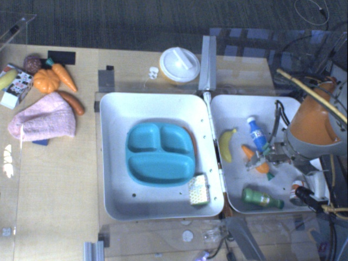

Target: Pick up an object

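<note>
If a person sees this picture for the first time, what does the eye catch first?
Probably the blue tray, large in the middle of the left bin. Next the arm's orange band at the right, with its claw low in the right bin beside a blue bottle and a banana.

Glossy blue plastic tray, smooth white bins, fuzzy pink cloth.

Bright even overhead light, soft shadows, slightly blurry.

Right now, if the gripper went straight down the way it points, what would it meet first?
Most likely the orange carrot-like toy lying just under the gripper in the right bin, beside the blue bottle. Depth is hard to judge from this slanted view.
</note>
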You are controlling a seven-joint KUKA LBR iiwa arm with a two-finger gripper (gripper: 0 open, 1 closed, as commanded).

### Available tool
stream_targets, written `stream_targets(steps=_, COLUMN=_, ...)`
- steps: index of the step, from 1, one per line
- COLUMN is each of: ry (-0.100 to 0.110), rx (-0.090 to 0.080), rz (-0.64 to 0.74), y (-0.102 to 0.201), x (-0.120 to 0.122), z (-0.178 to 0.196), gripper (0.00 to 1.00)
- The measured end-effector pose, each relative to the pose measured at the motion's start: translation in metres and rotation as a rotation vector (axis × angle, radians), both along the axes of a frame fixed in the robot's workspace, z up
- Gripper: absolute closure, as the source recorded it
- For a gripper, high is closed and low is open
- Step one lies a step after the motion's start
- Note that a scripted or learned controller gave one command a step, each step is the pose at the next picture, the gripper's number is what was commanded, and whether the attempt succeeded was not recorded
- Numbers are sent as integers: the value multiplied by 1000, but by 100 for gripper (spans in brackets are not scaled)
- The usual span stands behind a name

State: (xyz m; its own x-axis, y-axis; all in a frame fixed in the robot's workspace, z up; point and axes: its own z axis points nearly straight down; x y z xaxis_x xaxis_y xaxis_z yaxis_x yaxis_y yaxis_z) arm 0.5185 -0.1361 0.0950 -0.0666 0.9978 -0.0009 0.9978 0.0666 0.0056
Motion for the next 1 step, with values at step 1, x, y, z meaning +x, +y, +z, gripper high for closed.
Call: stream_targets(steps=1, ry=-3, rx=0, rz=0, y=1, x=1, z=11, gripper=100)
